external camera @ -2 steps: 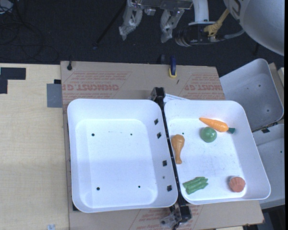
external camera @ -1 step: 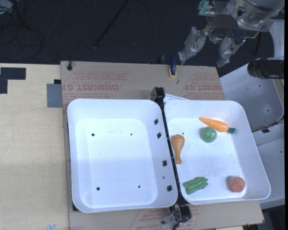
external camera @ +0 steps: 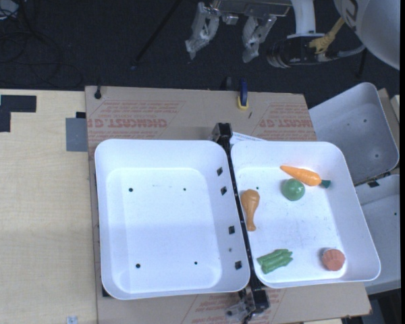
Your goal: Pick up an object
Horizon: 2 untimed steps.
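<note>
Nearest the camera, at the front edge of the bench, a black clamp (external camera: 251,307) is seen joining the two bins. High above the back edge, the gripper (external camera: 231,36) is held well clear of everything, its two fingers spread wide with nothing between them.

From there outward, the right bin (external camera: 354,201) is reached first, and all the candidates lie in it. An orange carrot (external camera: 301,174) is set near the back edge, with a green ball (external camera: 293,190) just beside it. An orange drumstick (external camera: 249,207) lies close along the left wall. A green pod cluster (external camera: 275,260) is placed near the front edge, and a reddish round piece (external camera: 333,259) sits toward the front right corner. The left bin (external camera: 111,201) is beyond.

All five are judged to be light, stiff plastic toys, smooth and likely slippery. The carrot is probably best taken across its thick middle, and the drumstick across its narrow shank; the ball could roll out of a pinch.

The arm above the wrist is cut off at the top edge, and the surface detail of the small pieces cannot be made out.
</note>
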Tool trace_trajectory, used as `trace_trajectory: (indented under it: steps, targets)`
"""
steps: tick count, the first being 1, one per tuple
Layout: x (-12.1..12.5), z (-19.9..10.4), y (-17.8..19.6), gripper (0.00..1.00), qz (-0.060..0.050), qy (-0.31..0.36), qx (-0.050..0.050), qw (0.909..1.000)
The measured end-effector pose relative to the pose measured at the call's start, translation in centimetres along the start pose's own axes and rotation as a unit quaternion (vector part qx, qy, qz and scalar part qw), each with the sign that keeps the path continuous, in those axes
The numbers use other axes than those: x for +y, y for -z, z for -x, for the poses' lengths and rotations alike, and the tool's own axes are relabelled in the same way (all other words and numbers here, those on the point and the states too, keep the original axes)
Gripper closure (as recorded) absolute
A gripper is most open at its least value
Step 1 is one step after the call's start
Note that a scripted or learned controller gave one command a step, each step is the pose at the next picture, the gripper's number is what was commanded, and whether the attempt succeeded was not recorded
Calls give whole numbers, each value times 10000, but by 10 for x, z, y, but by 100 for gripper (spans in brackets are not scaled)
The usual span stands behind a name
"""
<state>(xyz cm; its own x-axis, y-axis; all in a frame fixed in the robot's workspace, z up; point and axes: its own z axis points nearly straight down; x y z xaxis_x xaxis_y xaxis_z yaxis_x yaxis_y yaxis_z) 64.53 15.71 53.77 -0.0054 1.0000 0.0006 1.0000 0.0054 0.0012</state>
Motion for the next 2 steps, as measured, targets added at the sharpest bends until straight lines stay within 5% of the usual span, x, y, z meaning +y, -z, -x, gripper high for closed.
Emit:
trace_trajectory:
  steps: [2]
  targets:
    - [-164,157,-1,0,-44,-45,-7,10000]
